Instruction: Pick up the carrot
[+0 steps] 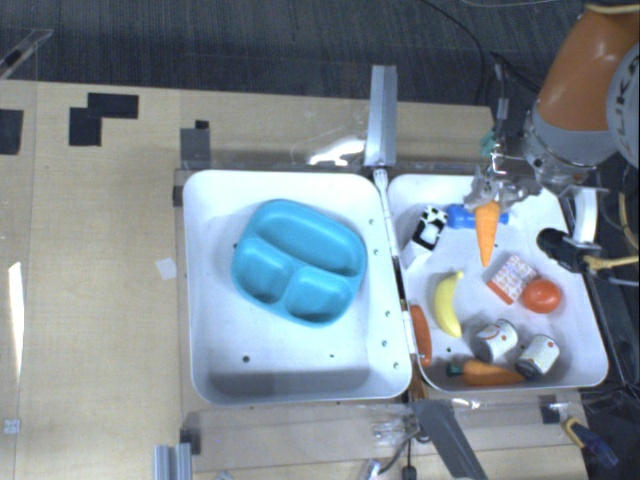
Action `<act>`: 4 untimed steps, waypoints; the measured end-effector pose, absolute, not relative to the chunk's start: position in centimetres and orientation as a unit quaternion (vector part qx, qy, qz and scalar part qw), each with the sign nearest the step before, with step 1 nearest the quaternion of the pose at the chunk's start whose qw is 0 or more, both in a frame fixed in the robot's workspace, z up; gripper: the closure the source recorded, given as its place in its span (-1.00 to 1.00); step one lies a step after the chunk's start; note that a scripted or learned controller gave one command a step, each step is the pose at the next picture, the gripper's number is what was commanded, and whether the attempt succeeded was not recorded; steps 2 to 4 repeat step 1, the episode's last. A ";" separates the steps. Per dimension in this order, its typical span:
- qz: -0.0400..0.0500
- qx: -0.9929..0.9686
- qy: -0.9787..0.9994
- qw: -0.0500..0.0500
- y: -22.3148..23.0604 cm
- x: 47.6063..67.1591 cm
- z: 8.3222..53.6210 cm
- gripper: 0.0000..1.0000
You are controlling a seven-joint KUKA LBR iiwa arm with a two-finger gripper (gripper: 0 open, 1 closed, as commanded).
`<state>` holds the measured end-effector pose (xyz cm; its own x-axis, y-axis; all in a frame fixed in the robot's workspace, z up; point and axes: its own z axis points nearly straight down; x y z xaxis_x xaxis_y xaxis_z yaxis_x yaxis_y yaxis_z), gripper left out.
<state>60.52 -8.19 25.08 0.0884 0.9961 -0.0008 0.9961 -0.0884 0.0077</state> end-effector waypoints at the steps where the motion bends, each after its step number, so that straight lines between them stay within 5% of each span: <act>1: 0.002 0.680 0.733 0.002 -2.6 58.7 27.3 1.00; 4: 0.002 0.680 0.733 0.002 -2.6 58.7 27.3 1.00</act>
